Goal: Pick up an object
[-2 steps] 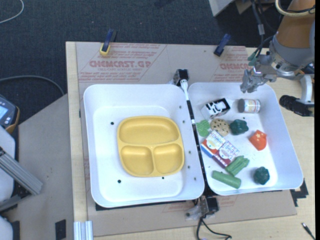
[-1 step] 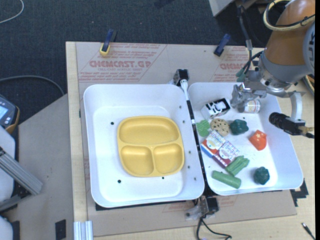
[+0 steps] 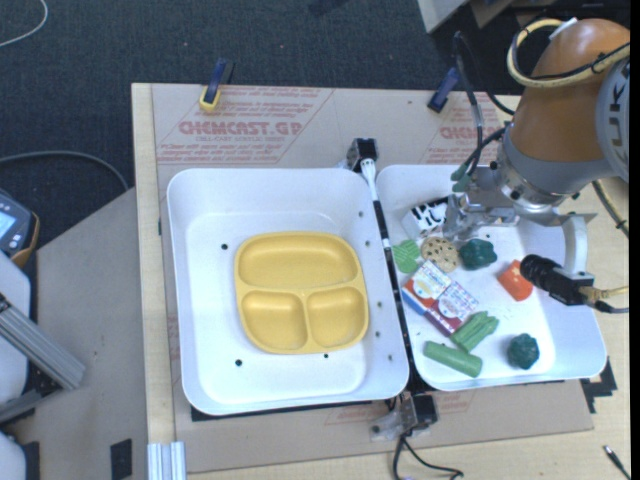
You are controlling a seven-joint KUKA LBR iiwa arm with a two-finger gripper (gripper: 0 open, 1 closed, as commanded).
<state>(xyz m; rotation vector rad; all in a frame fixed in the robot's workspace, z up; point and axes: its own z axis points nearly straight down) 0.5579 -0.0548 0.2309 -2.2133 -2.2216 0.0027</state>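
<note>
At the front of the right bin (image 3: 590,353), nearest the camera, a green stick (image 3: 451,358) lies flat. A ridged green piece (image 3: 476,329) sits at an angle just behind it, and a dark green knobbly ball (image 3: 522,349) rests to their right. A little further back, a red, white and blue packet (image 3: 440,299) lies flat near the bin's left wall, its printing too small to read. An orange block (image 3: 515,281) sits well to the packet's right.

The left bin (image 3: 190,268) holds one yellow divided plate (image 3: 300,293), with two small compartments toward the camera and one long compartment behind them.

Further back in the right bin is a tight cluster. A light green piece (image 3: 406,257) lies against the left wall, a round speckled cookie (image 3: 438,252) is just beside it, and a dark green lump (image 3: 479,254) is on the cookie's right. The gripper (image 3: 460,230) reaches down from the right, just behind the cookie and the lump and about over the gap between them. Whether it touches either cannot be told, nor whether it is open or closed, and no object can be seen held in it. A black-and-white patterned thing (image 3: 430,213) lies just behind the gripper, to its left.

Beyond the bins, the brown surface (image 3: 300,118) carries reddish print reading "CHEMCAST GP", with a smaller, illegible line beneath it. The print begins again further right. A yellow-and-blue clamp (image 3: 212,86) and a blue clamp (image 3: 443,93) grip the far edge.
</note>
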